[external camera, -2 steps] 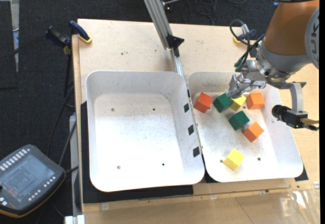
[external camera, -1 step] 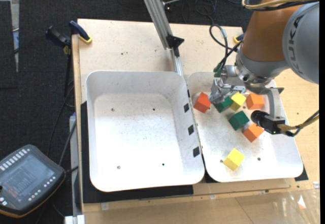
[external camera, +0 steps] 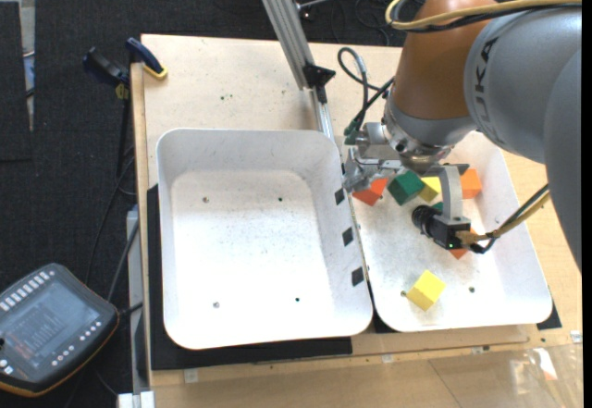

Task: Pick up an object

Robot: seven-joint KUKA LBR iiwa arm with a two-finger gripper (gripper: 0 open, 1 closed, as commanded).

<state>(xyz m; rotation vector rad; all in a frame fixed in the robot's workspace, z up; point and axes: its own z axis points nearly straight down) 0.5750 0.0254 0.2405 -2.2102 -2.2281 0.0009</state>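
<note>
Where speckled white bin (external camera: 518,300) dips, matte yellow cube (external camera: 425,290).

One fixed camera looks down from above the bench (external camera: 240,82) at a slant — both white bins (external camera: 245,230) in frame. The arm (external camera: 499,55) enters from the right, near the lens.
</note>
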